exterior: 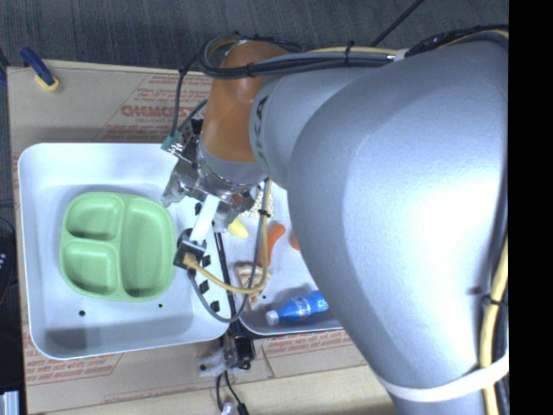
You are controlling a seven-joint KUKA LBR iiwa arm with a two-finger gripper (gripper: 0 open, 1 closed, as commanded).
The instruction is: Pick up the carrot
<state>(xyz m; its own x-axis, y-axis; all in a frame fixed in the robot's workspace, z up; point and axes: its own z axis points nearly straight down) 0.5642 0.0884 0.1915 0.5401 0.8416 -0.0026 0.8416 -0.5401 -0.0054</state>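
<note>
Grey arm with orange band reaches in from the right, covering most of the right white bin [298, 327]. Gripper [223, 206] sits over the divide between the bins; how wide it is cannot be told. Orange carrot [273, 239] lies in the right bin, just right of the gripper, beside a small yellow object [238, 228]. Blue plastic bottle [298, 306] lies nearer. Green divided plastic plate [117, 245] is in the left white bin [52, 167].

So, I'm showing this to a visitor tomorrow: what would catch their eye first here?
The huge grey arm swallows the right side, its orange band at top centre. Next, the green divided plate in the left bin; the carrot is just an orange sliver at the arm's edge, near a blue bottle.
</note>
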